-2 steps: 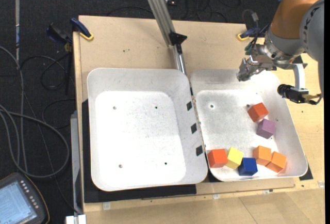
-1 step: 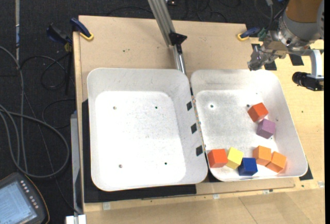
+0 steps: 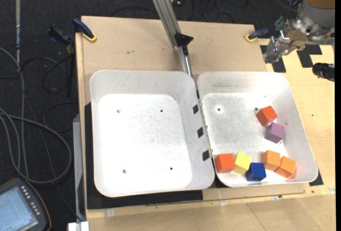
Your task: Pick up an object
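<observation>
The right bin (image 3: 234, 89) holds several small blocks. An orange block (image 3: 266, 115) and a purple block (image 3: 275, 132) lie toward its right side. Along its front edge sit an orange block (image 3: 225, 162), a yellow block (image 3: 242, 162), a blue block (image 3: 257, 171) and two more orange blocks (image 3: 279, 162). My gripper (image 3: 276, 50) hangs above the bench past the right bin's far right corner, well away from the blocks. Nothing shows between its fingers.
The left bin (image 3: 106, 86) lies beside the right one. A slanted metal pole (image 3: 162, 1) ends at a clamp behind the bins' shared edge. Blue and yellow clamps (image 3: 85, 30) grip the bench's far corners. Cables lie on the dark floor at left.
</observation>
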{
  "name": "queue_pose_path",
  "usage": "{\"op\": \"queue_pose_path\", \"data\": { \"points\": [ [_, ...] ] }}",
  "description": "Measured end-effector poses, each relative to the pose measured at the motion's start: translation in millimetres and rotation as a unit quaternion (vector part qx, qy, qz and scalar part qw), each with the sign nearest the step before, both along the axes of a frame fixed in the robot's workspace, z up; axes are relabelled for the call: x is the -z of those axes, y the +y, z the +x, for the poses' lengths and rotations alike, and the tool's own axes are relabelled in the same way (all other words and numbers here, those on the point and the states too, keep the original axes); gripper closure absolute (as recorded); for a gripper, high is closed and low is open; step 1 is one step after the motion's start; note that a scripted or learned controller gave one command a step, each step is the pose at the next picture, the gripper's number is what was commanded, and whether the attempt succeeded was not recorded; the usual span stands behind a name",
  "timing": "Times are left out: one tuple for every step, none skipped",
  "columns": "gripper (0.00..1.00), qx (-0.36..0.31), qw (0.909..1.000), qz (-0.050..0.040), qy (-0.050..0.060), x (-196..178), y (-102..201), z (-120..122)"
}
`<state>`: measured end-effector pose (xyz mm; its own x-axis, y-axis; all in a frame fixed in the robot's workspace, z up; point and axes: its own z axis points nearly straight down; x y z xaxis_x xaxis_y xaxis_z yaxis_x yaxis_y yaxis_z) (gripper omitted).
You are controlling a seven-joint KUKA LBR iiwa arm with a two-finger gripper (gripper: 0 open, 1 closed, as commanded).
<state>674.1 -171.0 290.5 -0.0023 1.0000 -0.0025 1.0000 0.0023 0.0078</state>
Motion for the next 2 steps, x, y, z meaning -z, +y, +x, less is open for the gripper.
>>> {"op": "queue_pose_path", "data": {
  "points": [
    [1.0,-0.002,1.0,0.002,0.004,2.5,58.0,-22.9],
    [1.0,-0.003,1.0,0.0022,0.005,0.7,103.9,-48.4]
  ]
}}
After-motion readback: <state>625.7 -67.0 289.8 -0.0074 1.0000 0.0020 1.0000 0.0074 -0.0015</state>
